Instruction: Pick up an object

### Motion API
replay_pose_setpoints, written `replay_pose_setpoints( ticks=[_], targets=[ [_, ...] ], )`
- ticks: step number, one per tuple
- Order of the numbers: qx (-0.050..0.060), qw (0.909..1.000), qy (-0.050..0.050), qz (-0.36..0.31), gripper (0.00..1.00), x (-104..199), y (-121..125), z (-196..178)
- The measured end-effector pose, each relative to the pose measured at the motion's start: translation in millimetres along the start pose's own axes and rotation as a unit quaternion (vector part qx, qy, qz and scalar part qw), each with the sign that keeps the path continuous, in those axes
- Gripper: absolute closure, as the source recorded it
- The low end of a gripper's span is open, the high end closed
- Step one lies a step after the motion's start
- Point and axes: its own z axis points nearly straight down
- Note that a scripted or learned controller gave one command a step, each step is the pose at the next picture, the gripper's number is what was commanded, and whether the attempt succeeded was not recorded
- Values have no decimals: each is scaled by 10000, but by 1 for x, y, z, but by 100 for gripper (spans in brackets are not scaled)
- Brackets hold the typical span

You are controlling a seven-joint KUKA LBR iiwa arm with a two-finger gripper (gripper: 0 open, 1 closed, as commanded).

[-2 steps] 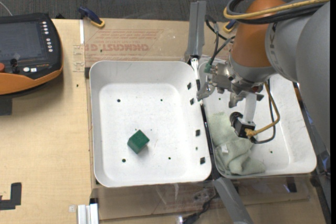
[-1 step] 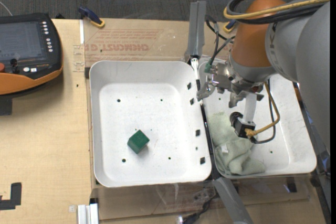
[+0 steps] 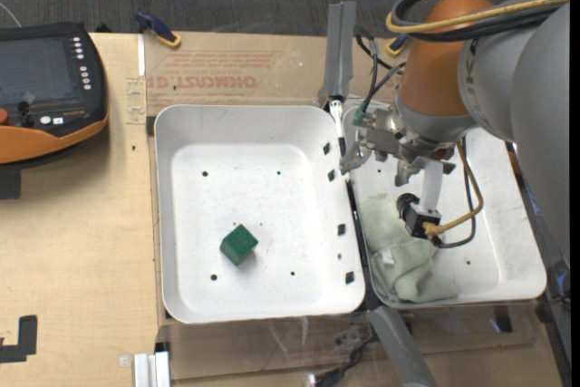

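Far left of the pincer, a black-and-orange handset [image 3: 41,95] sits on the table [image 3: 72,267]. Nearer, still left and lower in view, a small dark-green cube [image 3: 239,245] lies in the left bin [image 3: 168,222], bin walls between them. The pincer [image 3: 390,154] hangs over the right bin [image 3: 507,276], can't tell if it's apart or together. A crumpled pale cloth [image 3: 412,263] lies just below it.

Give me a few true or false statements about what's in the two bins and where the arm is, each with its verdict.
1. The green cube lies in the left bin. True.
2. The gripper is over the left bin. False: it is over the right bin.
3. A pale crumpled cloth lies in the right bin. True.
4. The green cube touches the cloth. False: they lie in separate bins.
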Motion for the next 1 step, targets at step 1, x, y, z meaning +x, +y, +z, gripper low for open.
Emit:
replay_pose_setpoints(
  ticks=[1],
  targets=[
    [-6, 9941, -3, -1081, 0, -5, -6, 0]
  ],
)
